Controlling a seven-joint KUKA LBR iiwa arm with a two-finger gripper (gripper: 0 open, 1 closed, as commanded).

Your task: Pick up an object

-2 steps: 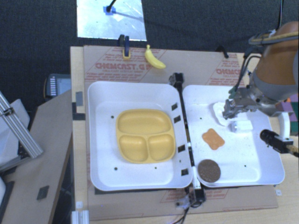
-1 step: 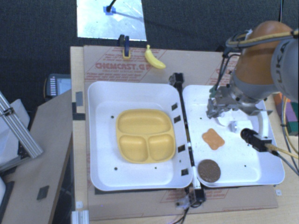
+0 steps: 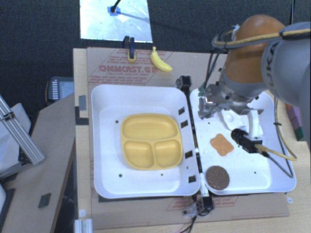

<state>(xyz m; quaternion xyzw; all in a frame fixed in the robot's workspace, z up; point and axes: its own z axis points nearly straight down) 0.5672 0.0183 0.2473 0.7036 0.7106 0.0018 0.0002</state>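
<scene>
Left bin (image 3: 108, 130): one thing in it, a yellow three-compartment tray (image 3: 150, 141), flat on the floor and roughly centred. It's wide with a low rim, so a poor pick for a two-finger grab, and I'm ignoring it.

Far side, off the bins: a yellow clamp (image 3: 130, 50) pins the printed board (image 3: 116, 69) to the bench edge. A toy banana (image 3: 160, 61) lies on that board just right of the clamp. It's outside both bins, so I don't count it as a target.

Right bin (image 3: 265, 174): my gripper (image 3: 206, 108) is over the far-left corner, close to the divider between the bins, wrist angled in from the right. I can't tell if it's open or closed, because the metalwork blurs together from this angle. Nothing visibly held.

Pick candidates, both in the right bin and nearer than me:
- flat orange piece (image 3: 221, 144), mid-bin, just near-right of the gripper. It lies flush on the floor.
- brown disc (image 3: 217, 177), at the near-left corner, close to the bin wall and well apart from me.

My read: no grasp made yet. The orange piece is the closest option, but being thin and flat it needs a low descent and may slide. The wall beside the disc limits approach there.
</scene>
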